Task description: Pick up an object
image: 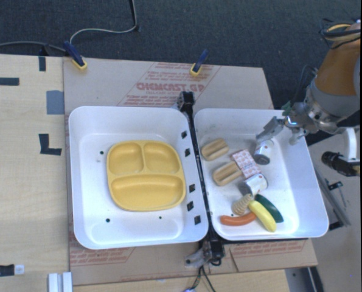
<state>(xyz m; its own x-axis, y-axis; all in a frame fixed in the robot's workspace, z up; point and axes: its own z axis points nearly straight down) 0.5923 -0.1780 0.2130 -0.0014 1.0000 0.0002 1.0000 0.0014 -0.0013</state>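
1. Cardboard-topped bench [168, 84] bearing two white bins side by side.
2. Right bin [302, 181] holds toy food: two bread rolls [220, 161], a banana [263, 215], a carrot [236, 220].
3. Gripper [263, 154] hangs over its upper right, fingers spread, holding nothing.
4. Left bin [86, 175] holds a yellow divided tray [146, 175].

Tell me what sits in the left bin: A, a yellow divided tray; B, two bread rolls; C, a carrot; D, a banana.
A: the yellow divided tray lies alone in the left bin, while the food items lie in the right bin.
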